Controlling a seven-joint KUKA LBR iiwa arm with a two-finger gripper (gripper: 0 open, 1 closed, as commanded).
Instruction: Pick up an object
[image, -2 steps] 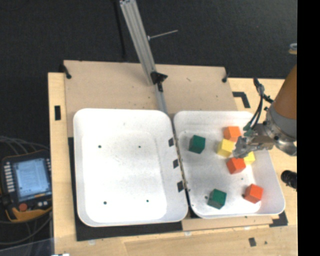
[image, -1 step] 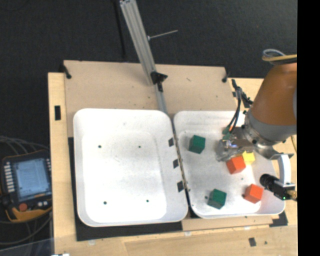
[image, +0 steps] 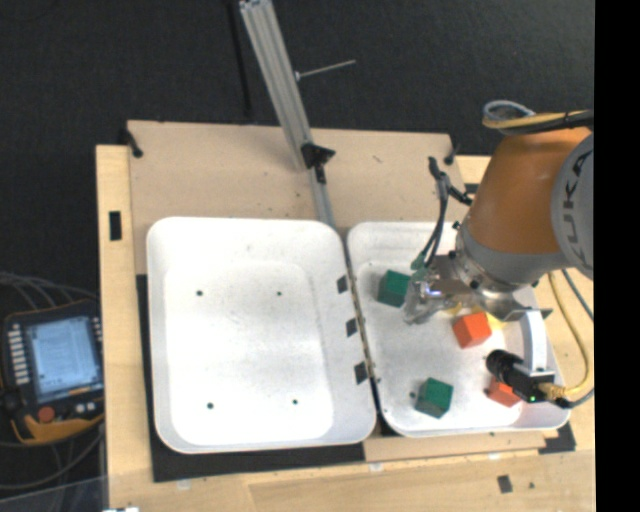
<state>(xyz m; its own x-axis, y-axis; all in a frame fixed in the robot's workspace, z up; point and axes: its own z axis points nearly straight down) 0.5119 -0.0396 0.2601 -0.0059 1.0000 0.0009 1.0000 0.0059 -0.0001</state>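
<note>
In the right bin (image: 400, 245) lie a green block (image: 393, 289) near its left side, an orange block (image: 471, 329) in the middle, a second green block (image: 433, 396) near the front, and a red block (image: 503, 393) at the front right. My gripper (image: 424, 299) hangs low over the bin, just right of the first green block and left of the orange one. The wrist covers most of it.
The left bin (image: 250, 330) sits beside the right one, joined by dark clips (image: 352, 325). A slanted metal pole (image: 285, 95) rises behind the bins. A teach pendant (image: 55, 365) lies off the bench at left. Cables (image: 570, 340) run along the right bin's edge.
</note>
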